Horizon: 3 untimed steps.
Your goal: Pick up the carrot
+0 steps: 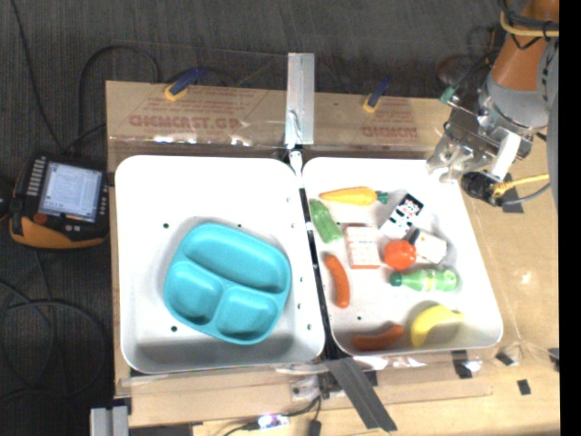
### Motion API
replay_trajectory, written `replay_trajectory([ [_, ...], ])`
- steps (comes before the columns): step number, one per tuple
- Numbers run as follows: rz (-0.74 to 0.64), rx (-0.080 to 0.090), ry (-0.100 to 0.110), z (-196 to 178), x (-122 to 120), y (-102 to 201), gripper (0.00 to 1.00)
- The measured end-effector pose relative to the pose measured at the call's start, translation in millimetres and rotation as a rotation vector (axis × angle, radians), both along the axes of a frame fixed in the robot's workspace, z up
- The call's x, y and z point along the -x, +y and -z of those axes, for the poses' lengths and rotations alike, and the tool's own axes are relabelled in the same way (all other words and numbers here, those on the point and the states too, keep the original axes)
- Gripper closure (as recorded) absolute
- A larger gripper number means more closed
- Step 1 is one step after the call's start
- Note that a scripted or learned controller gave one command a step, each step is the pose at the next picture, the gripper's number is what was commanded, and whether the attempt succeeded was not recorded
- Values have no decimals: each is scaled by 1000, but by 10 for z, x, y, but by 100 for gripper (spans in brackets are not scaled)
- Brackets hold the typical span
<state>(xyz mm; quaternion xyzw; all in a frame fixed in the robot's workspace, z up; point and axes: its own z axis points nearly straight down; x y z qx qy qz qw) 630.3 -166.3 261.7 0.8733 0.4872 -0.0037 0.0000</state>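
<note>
down at the near edge, the left bin carries a blue divided plate sitting a bit askew, and off to its left a handheld screen glows on the floor. moving across the divider, the right bin is busy: a green pod by the inner wall, a red sausage below it, a small white card, a tomato, a green bottle lying flat, a banana in the near corner. and there's the carrot, orange with a green tip, lying sideways near the far wall, apart from its neighbours. over on the right, the claw hovers just outside the bin's far right corner with nothing in it, and whether it's spread or closed i cannot tell from here. so this looks like the approach, pick not yet begun; next it wants to swing left over the carrot, line up across its narrow width and come down.
</note>
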Motion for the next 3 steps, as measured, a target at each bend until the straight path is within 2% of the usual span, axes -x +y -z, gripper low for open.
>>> replay_trajectory([
  [1,322,-1,2,349,409,128,100],
  [2,476,3,0,492,-217,288,100],
  [3,473,12,5,429,-219,280,100],
])
